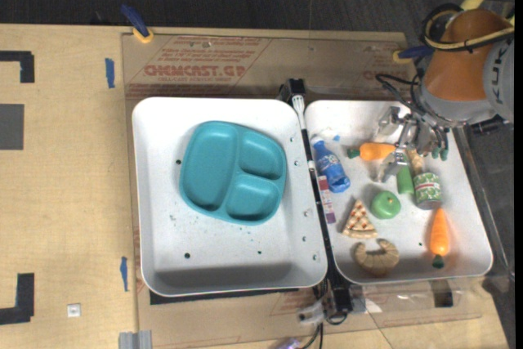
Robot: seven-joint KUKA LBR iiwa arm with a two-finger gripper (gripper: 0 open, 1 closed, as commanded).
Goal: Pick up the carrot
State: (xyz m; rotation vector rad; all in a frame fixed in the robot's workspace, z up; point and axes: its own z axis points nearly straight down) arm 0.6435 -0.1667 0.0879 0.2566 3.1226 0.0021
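My gripper hangs low over the far half of the right bin, with the orange band of my arm above it at the view's right edge. Whether it is open or closed I cannot tell; the metal parts blur into the clutter beneath them.

The carrot lies near the right bin's near right corner, its orange body pointing away from me and its dark green stub toward the near rim. It sits apart from my gripper, past a small green-labelled can.

Just under my gripper is a second orange piece, too small for me to name. A blue bottle lies along the bin's left wall. A green apple rests mid-bin, a pizza slice just left of it, and a brown croissant by the near rim.

The left bin holds a teal divided plate.
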